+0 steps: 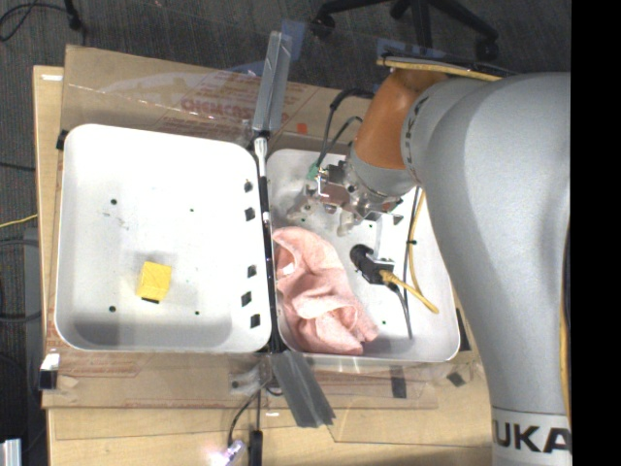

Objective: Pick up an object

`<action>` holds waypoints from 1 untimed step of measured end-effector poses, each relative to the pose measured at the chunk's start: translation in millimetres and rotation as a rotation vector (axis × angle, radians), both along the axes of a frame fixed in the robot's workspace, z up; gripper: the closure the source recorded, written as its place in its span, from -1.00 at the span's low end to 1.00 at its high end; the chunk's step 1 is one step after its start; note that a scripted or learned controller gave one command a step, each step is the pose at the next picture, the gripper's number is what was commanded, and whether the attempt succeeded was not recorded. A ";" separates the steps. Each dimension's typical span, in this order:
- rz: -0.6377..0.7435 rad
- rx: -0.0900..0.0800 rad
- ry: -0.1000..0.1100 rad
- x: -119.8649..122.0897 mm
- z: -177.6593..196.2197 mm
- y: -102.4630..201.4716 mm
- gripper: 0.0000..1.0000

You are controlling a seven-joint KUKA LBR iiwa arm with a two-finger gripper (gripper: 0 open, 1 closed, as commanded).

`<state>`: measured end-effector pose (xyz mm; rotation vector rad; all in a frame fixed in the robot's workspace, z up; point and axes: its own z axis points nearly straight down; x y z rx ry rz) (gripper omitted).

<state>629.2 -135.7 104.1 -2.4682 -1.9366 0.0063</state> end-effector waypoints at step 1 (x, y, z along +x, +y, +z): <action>0.146 0.000 -0.005 25.2 0.5 -7.1 -1.00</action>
